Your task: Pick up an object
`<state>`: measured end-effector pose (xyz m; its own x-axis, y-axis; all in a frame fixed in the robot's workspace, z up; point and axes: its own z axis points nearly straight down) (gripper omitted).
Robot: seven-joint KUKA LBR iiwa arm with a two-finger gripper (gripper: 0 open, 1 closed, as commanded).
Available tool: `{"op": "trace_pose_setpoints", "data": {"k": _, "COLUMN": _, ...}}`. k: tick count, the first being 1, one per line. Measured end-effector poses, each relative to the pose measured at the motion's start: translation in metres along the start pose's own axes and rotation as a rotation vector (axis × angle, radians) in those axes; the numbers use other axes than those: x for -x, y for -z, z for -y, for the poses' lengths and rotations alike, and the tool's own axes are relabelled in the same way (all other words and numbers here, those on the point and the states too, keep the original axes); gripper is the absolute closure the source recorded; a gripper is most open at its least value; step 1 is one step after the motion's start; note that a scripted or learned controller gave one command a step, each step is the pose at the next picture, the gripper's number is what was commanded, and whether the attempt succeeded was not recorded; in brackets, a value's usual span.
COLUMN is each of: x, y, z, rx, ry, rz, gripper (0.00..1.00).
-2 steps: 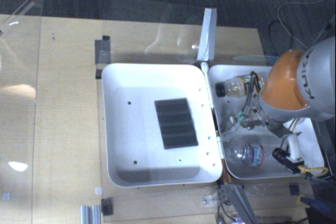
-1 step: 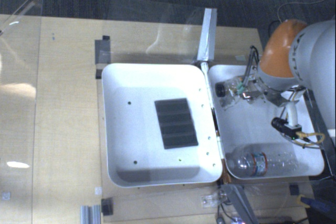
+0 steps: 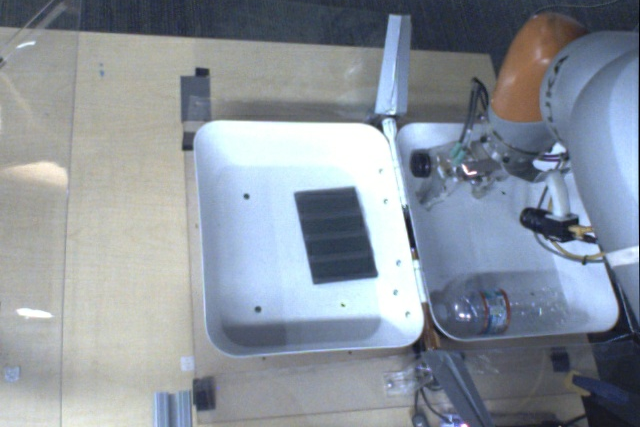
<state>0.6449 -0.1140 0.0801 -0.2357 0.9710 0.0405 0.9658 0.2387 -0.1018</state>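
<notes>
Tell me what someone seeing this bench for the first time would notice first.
Probably the big grey arm with its orange band, coming in from the right over the far end of the right bin. Next, the dark ribbed block lying flat near the middle of the left bin, stark against the white. A clear plastic bottle lies on its side at the near end of the right bin, easy to miss.

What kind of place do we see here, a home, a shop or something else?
Most likely a robotics lab or test cell. A grey arm reaches over two white bins set on a wooden bench, with loose cables near the wrist. A dark ridged block and a clear bottle serve as test objects.
</notes>
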Motion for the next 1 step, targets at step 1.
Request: {"op": "trace_pose_setpoints", "data": {"k": 1, "x": 0.0173, "y": 0.0140, "z": 0.1102, "rx": 0.111, "ry": -0.256, "rz": 0.029, "gripper": 0.00}}
